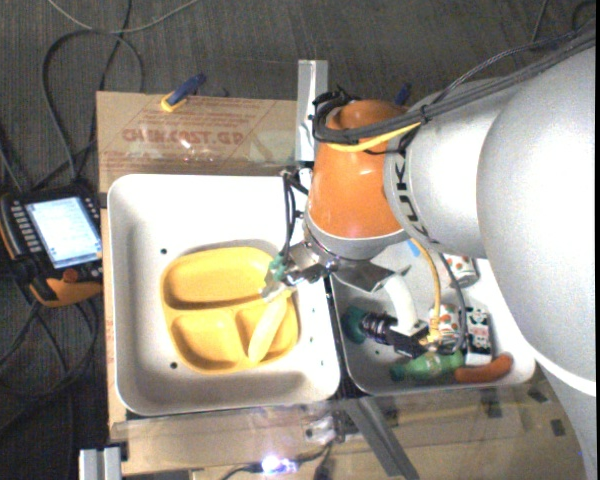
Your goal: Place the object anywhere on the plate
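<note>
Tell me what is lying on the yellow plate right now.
A pale yellow, banana-like object lies on the yellow plate, crossing its right-hand compartments. The pincer hangs over the plate's right rim, and the arm's orange band covers whatever lies beneath that edge.

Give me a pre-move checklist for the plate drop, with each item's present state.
1. Tool over the left bin: ok; it sits at the plate's right rim.
2. Yellow plate lying flat in the left bin: ok.
3. Object between the tool's fingers: cannot tell; a pale yellow elongated piece lies on the plate just below the tool, but contact is unclear.
4. That piece resting on the plate: ok; it lies across the right-hand section.
5. Landing area open: ok; the left part of the plate is bare.
6. Right bin items away from the tool: ok; they sit under the arm.
</note>
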You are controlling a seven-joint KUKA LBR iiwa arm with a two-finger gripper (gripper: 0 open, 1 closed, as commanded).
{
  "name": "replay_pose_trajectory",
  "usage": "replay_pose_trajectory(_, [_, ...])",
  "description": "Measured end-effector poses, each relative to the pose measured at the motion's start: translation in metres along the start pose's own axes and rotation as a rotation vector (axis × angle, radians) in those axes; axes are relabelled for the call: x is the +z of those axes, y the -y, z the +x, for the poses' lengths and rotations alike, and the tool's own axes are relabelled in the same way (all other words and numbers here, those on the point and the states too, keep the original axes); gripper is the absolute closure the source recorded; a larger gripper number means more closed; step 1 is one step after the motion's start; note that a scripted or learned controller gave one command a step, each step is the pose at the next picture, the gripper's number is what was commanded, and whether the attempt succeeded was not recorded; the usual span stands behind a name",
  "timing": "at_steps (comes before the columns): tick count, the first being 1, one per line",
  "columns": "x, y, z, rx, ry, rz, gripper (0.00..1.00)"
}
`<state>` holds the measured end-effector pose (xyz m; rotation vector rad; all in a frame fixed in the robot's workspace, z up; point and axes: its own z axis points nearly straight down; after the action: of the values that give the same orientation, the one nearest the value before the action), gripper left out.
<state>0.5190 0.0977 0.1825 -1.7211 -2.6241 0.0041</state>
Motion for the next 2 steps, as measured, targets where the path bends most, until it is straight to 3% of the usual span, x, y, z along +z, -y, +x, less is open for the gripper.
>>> replay_pose_trajectory(1, [0.081,-0.007,0.109,0.034,0.001,0.001,0.00])
replay_pose_trajectory(2, [0.018,-0.005,0.097,0.510,0.005,0.001,0.00])
